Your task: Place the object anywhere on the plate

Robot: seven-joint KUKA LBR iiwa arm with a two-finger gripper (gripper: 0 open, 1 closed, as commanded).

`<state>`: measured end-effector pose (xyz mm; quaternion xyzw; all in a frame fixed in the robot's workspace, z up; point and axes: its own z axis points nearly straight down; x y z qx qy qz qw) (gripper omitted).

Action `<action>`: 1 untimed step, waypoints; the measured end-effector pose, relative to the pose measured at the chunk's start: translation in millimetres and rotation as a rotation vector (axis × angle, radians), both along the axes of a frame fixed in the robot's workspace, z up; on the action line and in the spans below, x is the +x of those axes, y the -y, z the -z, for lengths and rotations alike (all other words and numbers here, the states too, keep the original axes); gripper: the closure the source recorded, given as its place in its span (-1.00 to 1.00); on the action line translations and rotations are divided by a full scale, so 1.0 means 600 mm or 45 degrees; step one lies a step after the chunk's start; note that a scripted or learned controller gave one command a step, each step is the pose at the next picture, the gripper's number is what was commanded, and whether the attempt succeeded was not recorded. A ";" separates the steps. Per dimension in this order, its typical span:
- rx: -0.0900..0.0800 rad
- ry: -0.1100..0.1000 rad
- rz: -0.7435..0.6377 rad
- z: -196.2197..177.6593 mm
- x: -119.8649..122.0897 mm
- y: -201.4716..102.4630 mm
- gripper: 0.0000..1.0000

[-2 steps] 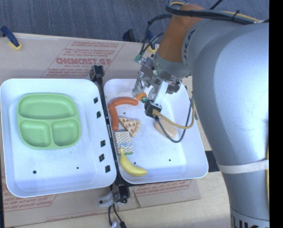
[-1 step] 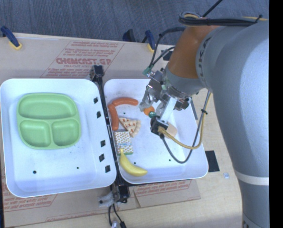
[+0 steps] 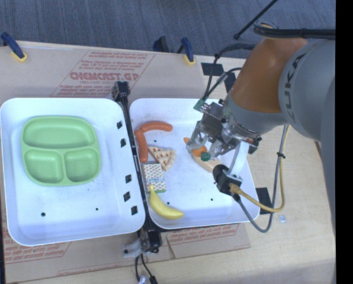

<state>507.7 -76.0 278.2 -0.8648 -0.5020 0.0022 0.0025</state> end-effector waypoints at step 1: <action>-0.002 0.001 0.023 0.023 -0.053 0.085 1.00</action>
